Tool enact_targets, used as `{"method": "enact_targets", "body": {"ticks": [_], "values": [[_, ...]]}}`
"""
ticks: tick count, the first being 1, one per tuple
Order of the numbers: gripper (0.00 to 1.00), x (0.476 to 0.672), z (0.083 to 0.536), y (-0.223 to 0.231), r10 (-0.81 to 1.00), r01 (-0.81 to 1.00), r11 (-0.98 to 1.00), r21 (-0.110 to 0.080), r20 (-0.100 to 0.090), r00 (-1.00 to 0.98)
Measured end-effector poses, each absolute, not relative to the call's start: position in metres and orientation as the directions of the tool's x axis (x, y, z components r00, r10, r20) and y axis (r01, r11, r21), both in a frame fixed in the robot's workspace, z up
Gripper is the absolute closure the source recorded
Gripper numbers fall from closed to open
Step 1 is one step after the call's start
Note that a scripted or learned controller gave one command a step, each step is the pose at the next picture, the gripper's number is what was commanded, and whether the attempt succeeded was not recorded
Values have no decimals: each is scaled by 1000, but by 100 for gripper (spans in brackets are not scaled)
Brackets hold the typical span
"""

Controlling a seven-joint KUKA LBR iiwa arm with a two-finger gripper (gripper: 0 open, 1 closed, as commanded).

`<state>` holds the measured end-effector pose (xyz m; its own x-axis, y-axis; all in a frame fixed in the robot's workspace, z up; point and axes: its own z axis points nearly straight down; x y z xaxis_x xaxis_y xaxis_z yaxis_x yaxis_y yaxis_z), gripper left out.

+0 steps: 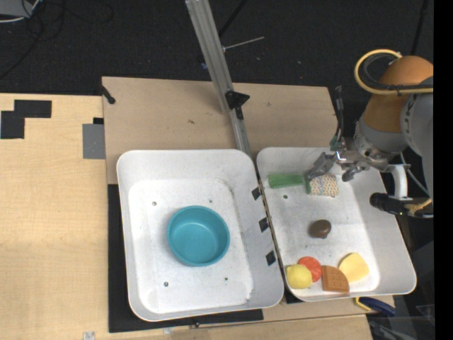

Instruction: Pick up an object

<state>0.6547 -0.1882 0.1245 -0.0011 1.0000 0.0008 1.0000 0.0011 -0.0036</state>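
My gripper (330, 170) hangs over the far part of the right bin (350, 214). A small speckled white object (325, 185) lies directly under and against its tip, and I cannot tell whether it is gripped or resting on the bin floor. A flat green block (284, 180) lies just left of the speckled object. Nearer the middle of the bin sits a dark brown round object (320, 228). Along the bin's front edge are a yellow ball (298, 278), a red ball (310, 265), a brown waffle-like piece (335, 280) and a yellow wedge (354, 266).
The left bin (145, 183) holds a teal bowl (199, 235). A slanted metal rail (216, 55) runs from the back down to the gap between the bins. The arm's orange and grey body (393, 112) stands at the right of the right bin.
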Motion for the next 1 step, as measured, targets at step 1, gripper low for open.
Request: {"method": "enact_targets", "body": {"ticks": [1], "values": [[0,654,89,-188,1000,1000,1,-3,0,-1]]}}
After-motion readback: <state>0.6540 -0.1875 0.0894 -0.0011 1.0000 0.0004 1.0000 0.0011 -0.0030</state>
